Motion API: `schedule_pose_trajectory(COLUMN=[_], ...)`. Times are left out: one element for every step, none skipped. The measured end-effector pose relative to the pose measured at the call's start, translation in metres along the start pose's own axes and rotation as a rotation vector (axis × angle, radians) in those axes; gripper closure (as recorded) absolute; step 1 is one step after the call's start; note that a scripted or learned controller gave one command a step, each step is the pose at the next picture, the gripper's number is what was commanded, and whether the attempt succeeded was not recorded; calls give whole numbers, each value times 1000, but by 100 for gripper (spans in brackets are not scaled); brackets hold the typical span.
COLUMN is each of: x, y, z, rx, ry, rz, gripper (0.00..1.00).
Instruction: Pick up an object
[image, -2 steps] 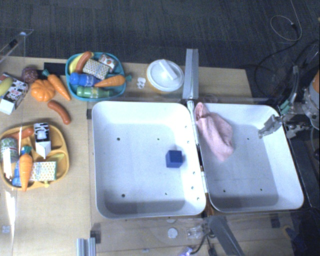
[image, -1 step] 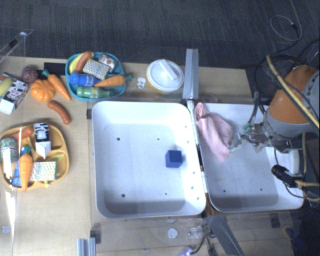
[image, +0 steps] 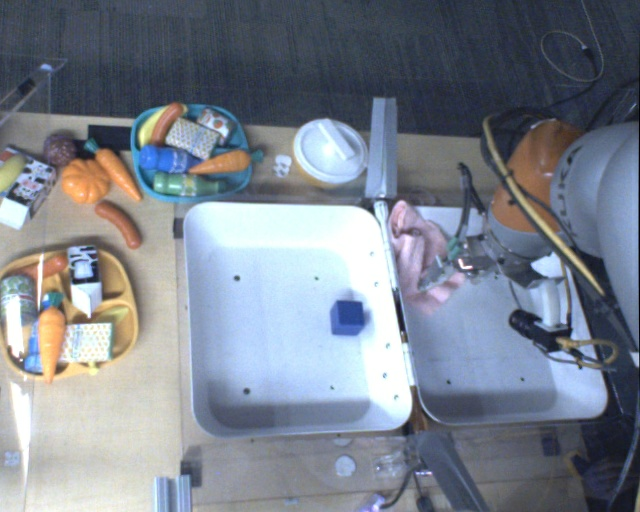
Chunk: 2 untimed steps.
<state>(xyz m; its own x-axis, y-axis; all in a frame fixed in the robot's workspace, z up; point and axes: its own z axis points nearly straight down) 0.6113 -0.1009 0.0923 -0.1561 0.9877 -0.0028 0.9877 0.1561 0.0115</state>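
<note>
A small blue cube (image: 347, 317) lies in the left white bin (image: 250, 230), right of its middle. A crumpled pink cloth (image: 413, 247) sits at the upper left of the right white bin (image: 500, 390), against the divider between the bins. My gripper (image: 441, 272) is low over the right bin, its tip at the cloth's lower right edge and overlapping the fabric. The grey arm with its orange band (image: 530, 160) reaches in from the right.
Left of the bins stand a blue bowl (image: 150, 185) and a yellow tray (image: 125, 300), both with toy food; loose toy vegetables (image: 85, 180) lie nearby. A white lidded tub (image: 330, 152) sits behind the left bin. Cables (image: 550, 335) hang by the arm.
</note>
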Motion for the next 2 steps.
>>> schedule_pose_trajectory(x=[19, -2], y=[-36, 5], z=[-58, 1], rx=[8, -4], ry=[4, -1], rz=[-188, -227], gripper=[0, 0])
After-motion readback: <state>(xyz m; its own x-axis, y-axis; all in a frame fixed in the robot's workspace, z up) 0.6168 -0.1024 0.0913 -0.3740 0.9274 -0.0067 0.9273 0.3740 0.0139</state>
